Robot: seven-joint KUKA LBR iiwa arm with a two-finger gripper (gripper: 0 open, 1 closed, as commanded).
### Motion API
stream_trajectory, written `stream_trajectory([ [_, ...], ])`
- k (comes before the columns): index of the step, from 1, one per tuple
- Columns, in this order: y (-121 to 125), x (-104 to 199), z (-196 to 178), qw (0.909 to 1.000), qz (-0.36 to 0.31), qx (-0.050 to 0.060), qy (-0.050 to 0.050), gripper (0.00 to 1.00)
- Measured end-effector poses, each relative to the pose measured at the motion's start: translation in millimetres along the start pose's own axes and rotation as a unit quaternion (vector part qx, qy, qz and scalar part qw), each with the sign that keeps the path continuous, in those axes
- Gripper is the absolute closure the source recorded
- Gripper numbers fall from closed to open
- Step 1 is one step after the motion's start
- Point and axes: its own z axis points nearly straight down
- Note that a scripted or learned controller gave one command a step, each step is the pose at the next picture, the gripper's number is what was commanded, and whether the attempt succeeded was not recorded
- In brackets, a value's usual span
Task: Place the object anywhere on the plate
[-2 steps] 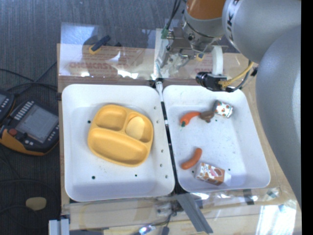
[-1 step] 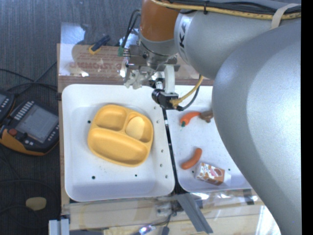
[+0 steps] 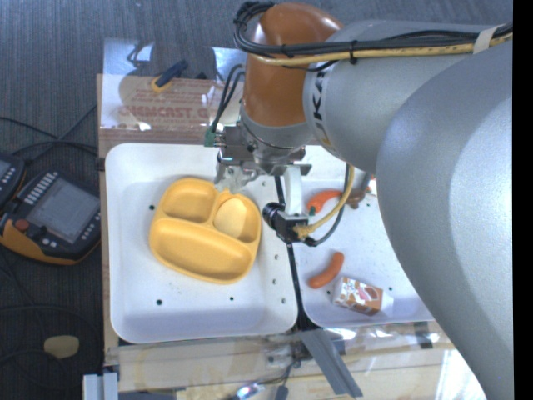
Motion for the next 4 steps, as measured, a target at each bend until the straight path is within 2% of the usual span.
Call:
stream_trajectory([
  [1,0.0,0.0,-0.1,1.0,0.0,0.0,0.0,0.0],
  [2,46.4,-32.5,-188.1,1.0,0.0,-0.002,0.0,0.0],
  [3,46.8,-31.9,-196.6,1.0,0.0,-0.002,-0.002,1.0],
  [4,-15.3,-41.9,-53.5,1.0,-0.001,0.0,0.001,1.0],
])
